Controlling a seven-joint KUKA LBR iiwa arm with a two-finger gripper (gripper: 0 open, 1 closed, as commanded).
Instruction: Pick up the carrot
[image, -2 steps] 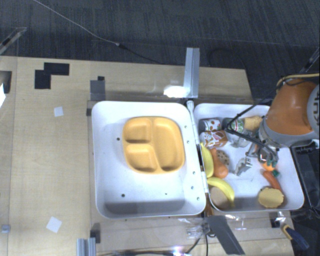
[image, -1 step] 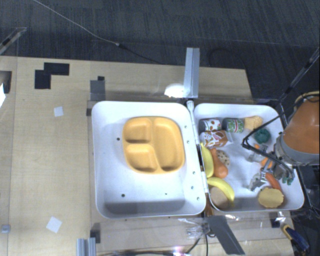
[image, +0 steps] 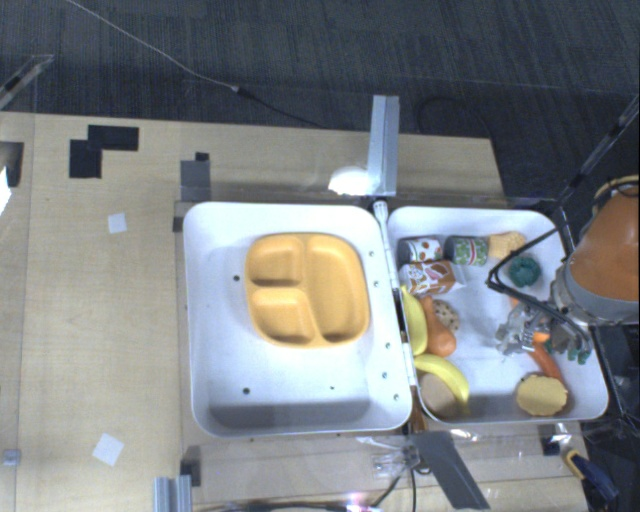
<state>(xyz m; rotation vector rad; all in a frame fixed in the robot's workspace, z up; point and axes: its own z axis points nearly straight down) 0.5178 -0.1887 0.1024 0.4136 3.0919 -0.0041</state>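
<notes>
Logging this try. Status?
Gripper low in right bin, fingers unreadable. Carrot beside it, orange, not visibly held. Yellow item and teal piece nearby.

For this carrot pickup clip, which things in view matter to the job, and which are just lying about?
Belongs to the job:
carrot, right bin near the gripper
gripper, low over the right bin

Just lying about:
yellow tray in the left bin
bananas
two cans
teal toy
yellow lump
</notes>
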